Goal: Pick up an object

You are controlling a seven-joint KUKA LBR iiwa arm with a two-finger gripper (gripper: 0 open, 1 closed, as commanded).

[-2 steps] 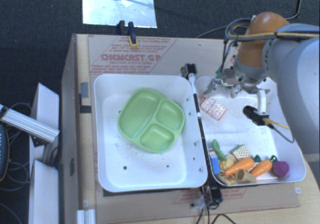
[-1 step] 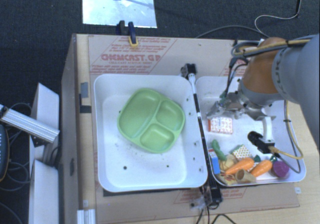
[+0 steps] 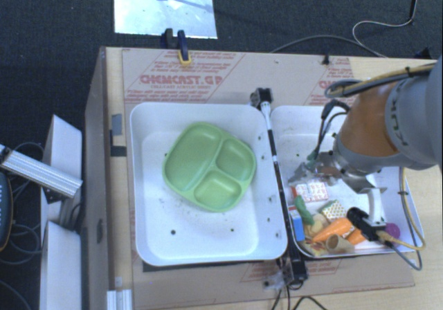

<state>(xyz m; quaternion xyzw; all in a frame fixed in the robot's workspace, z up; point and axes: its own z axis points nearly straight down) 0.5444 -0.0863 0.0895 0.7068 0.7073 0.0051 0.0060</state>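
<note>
- Bench w/ two white bins; left bin (image 3: pixel 149 232) has green tray (image 3: pixel 210 165), right bin (image 3: pixel 294 129) has toy pile (image 3: pixel 332 222).
- My gripper (image 3: pixel 313 169) hangs above pile; finger state: can't tell.
- Pick one loose piece, e.g. carrot (image 3: pixel 331 228), drop straight, avoid bin wall.

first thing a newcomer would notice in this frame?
Probably the green divided plate, lying alone and slightly tilted in the left bin. Next, the grey arm with its orange band reaching in from the right over the right bin, above a clutter of small colourful objects packed into that bin's near end.
</note>
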